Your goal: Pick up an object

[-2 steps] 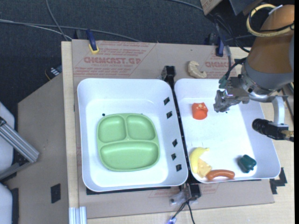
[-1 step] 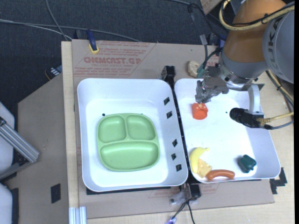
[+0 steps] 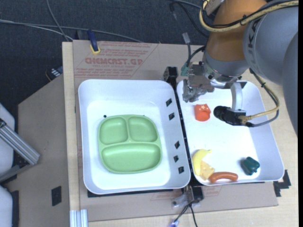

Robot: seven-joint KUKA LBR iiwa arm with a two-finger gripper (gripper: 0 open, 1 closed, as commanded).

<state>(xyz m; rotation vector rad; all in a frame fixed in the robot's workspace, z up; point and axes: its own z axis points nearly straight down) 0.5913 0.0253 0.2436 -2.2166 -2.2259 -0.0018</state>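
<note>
Gripper (image 3: 192, 92) hovers just beside red object (image 3: 202, 112) in right bin (image 3: 265, 126).

We see the bench (image 3: 47, 126) covered by a tan cardboard sheet (image 3: 118, 56) printed with red lettering. On it rest two shallow white bins touching side by side: the left bin (image 3: 87, 126) and the right bin (image 3: 265, 141).

In the right white bin (image 3: 265, 126) lay four loose things. A small red-orange block (image 3: 202, 112) sat near the bin's left wall at the far end. A yellow banana-shaped piece (image 3: 202, 163) and a reddish sausage-shaped piece (image 3: 223, 177) lay together in the near-left corner, touching. A dark teal lump (image 3: 250, 165) rested near the near-right corner.
</note>
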